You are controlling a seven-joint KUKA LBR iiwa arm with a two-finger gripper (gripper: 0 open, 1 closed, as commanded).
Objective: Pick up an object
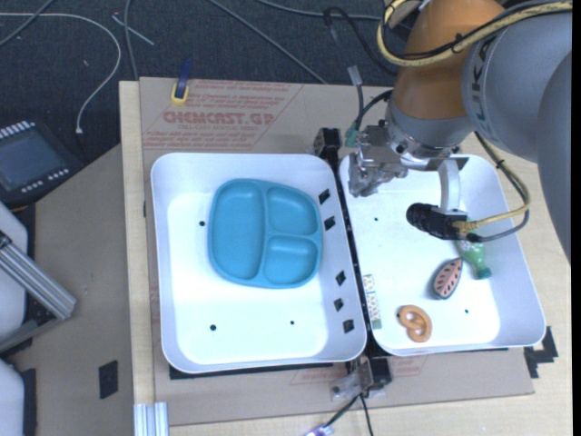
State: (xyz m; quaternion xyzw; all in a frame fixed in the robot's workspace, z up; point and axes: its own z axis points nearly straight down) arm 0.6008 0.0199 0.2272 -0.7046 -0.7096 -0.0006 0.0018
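Over the far left corner of the right bin (508, 243): the gripper (367, 178), pointing down, close to the wall between the two bins. Open or closed? Cannot tell from up here. Above it, the orange band (445, 53) and the fat grey arm (536, 71), coming in from the right and covering the far right corner of that bin.

Nearer in the same bin, toward the right: a red-brown strawberry (447, 279) with a green top, lying flat. A bit nearer and to the left: a small orange pretzel (415, 322). Both apart from each other and well apart from the gripper, with bare white floor between.

In the left bin (172, 271): a blue plate (265, 232) with three parts, lying flat near the middle. Along the wall between the bins: a row of small black tabs (340, 280).

Under both bins: a brown board (227, 112) with red letters. At its far edge, a blue clip (182, 78). Far left, off the board, a small dark screen (27, 157).
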